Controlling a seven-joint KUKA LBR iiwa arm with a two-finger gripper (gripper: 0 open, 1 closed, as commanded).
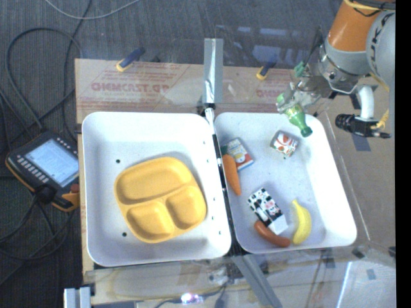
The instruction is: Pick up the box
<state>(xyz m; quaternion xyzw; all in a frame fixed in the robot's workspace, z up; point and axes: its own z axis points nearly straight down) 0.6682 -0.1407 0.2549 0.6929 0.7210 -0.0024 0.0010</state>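
Over the bench, two shallow white bins sit side by side, the left bin and the right bin, touching along the middle. In the left bin lies a yellow divided tray, three compartments, near the centre. My arm, grey with an orange band, reaches in at the upper right. My gripper hangs over the far edge of the right bin, and between my fingers I am pinching a green bottle, tilted, its lower end pointing down into the bin. The task's thing, a small blue and red box, lies flat in the right bin near its left wall, well apart from me. Just beside it is a carrot. Nearer the bin's front lie a black-and-white carton, a banana and a sausage, close together. A small red and white carton sits just below the bottle.
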